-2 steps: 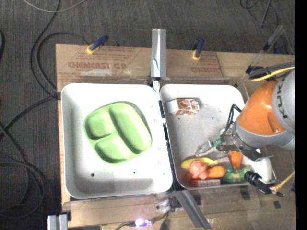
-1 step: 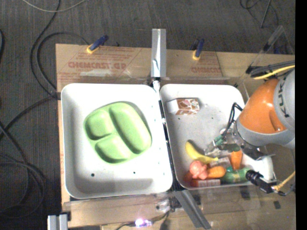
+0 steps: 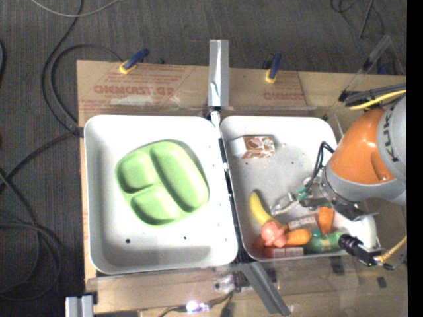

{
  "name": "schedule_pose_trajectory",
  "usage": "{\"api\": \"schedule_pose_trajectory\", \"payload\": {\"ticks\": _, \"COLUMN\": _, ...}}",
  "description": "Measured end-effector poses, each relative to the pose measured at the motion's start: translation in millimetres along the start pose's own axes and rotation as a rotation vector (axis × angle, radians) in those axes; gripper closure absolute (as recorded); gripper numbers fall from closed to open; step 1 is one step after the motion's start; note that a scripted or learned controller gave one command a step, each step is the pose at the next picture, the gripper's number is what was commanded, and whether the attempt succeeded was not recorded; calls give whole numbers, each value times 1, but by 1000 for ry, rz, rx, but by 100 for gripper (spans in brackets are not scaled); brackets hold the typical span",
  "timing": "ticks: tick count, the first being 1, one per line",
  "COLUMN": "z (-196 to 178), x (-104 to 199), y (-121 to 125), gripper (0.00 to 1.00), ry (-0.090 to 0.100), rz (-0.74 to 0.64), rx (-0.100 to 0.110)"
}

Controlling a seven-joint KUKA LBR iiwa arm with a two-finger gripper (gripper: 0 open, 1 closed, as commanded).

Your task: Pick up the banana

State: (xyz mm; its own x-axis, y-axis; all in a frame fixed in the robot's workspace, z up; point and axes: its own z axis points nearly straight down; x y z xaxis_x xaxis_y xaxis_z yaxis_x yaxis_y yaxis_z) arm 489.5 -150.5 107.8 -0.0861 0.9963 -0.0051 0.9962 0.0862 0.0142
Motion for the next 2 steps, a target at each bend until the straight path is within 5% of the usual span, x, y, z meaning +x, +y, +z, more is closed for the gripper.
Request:
{"api": "schedule_pose_trajectory", "payload": {"ticks": 1, "z": -75, "x": 97, "y": 58, "gripper": 0, "ry": 5, "rz": -8, "rx": 17}}
{"api": "schedule_pose_trajectory", "payload": {"ticks": 2, "z": -75, "x": 137, "y": 6, "gripper": 0, "ry": 5, "rz": -58, "rx": 19}}
